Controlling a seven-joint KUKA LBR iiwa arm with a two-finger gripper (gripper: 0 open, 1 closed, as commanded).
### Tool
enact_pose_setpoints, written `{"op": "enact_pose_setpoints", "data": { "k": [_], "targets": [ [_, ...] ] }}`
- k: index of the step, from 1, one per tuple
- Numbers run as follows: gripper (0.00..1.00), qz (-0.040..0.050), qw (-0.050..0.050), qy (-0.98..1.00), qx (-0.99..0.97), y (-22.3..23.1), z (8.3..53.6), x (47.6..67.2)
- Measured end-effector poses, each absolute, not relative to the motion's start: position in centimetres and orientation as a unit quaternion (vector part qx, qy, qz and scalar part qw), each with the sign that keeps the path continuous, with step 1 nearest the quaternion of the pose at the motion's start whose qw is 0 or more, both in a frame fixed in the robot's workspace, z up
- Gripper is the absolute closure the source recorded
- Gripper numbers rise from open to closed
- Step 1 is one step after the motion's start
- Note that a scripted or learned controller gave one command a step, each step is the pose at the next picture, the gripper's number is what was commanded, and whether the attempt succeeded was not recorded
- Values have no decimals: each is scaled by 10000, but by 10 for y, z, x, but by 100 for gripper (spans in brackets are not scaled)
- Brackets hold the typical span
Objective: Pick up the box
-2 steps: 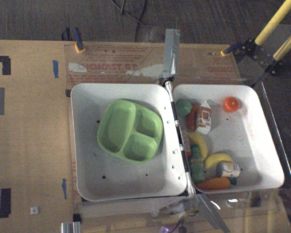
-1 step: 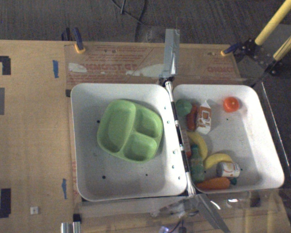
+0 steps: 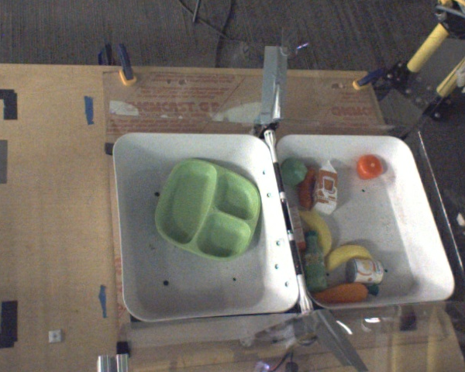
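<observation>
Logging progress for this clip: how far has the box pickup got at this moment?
Nothing looks done yet. The box, a small carton, lies in the right bin near its left wall, among toy foods. Nothing is in hand. The green tray sits in the left bin. The whole pick is left: reach, grasp and lift.

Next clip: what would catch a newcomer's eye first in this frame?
The big light-green divided tray dominates, lying alone in the left bin. After that, the clutter along the left side of the right bin: a small white and orange box near the top, two bananas, a can and a carrot at the bottom. An orange ball sits apart near the far wall.
</observation>
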State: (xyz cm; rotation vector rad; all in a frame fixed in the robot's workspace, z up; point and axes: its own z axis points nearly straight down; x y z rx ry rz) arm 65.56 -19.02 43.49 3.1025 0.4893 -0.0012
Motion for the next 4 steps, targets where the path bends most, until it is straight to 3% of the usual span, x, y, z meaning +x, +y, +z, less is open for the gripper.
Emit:
{"op": "enact_pose_setpoints", "data": {
  "k": [2,3,4],
  "targets": [
    [100,8,16,1631,9866,-183,456,658],
    [100,-15,-9,2134,9770,-193,435,635],
    [100,-12,-2,2146,9767,-191,446,636]
  ]
}}
